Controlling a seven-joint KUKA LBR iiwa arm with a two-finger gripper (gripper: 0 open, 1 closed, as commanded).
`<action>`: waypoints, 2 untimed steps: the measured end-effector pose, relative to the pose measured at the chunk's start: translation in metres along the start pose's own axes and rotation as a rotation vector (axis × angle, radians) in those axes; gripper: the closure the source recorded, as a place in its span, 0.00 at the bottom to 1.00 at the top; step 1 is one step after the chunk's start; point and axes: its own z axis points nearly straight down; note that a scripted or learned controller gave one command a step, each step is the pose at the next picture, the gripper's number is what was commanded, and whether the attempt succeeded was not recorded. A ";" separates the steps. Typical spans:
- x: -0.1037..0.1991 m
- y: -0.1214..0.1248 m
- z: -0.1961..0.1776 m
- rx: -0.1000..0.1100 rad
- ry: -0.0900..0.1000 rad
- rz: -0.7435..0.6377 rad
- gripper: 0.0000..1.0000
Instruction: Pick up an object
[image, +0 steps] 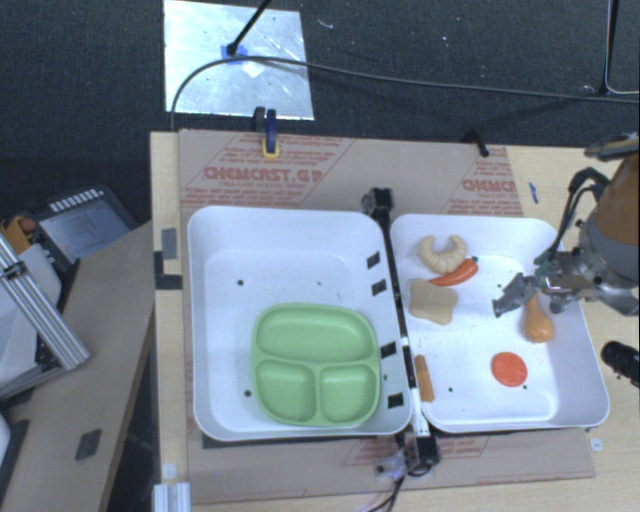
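Leftmost, the left white bin (215, 300) carries a green divided plate (317, 363), three compartments, lying flat toward the near edge; nothing else in that bin. Across the black divider, the right white bin (570, 395) holds the candidates: a pale curved piece, croissant-like (441, 251), at the far side; a red chili pepper (456, 272) just beside and touching it; a tan bread-like slab (433, 301) directly below those; a small orange carrot stick (424, 378) along the divider wall; a round red-orange tomato-like disc (509, 369) lying well apart from the rest. Further right, an orange elongated item, possibly a carrot (538, 320), lies just under the gripper (522, 294). The fingers look spread, dark tips pointing left and down, nothing visibly between them; the orange item lies beside or beneath them, not gripped as far as this view shows. Arm enters from the right, low over the bin's right-hand part. Judgement: approach stage, no grasp yet. To do this step well, centre the fingers over the orange item's narrow width, straddling across its long axis, then descend until the tips bracket it near the bin floor before closing. The item lies close to the bin's right wall, so a clean vertical drop matters; a slanted entry risks nudging it away. The isolated red disc would be an easier alternative.
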 end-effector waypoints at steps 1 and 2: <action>0.000 0.002 -0.006 -0.013 -0.002 -0.003 0.00; 0.006 0.004 0.037 -0.009 -0.001 -0.001 0.00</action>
